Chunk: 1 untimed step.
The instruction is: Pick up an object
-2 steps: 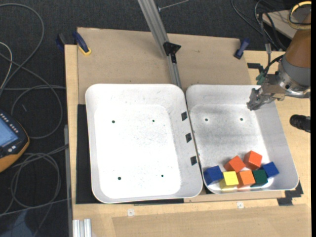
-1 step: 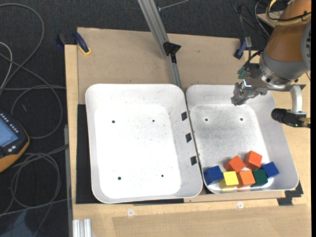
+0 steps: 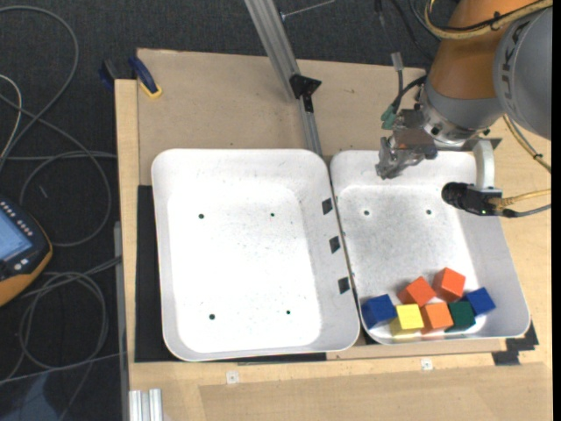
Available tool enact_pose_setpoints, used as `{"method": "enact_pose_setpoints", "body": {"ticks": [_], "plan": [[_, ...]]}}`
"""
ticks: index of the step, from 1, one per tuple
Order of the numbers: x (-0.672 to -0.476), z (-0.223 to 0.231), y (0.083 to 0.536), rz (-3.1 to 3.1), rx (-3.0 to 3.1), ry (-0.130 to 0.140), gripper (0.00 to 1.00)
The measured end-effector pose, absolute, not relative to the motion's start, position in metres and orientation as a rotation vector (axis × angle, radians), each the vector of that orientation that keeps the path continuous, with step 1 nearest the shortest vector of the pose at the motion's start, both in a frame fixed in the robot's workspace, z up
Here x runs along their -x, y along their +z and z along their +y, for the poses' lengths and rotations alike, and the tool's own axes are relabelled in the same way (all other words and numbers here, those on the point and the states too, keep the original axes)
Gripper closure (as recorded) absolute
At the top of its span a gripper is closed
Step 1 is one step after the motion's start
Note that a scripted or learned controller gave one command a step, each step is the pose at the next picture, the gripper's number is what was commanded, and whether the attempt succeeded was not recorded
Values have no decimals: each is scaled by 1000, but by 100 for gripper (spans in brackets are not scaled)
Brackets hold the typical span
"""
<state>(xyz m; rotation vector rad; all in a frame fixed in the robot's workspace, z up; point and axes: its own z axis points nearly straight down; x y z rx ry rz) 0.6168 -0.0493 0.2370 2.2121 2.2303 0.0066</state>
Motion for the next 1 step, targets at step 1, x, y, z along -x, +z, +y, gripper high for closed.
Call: {"method": "enact_pose_setpoints", "body": {"ticks": [1], "plan": [[-623, 5, 248, 2229, -2213, 6, 100]]}}
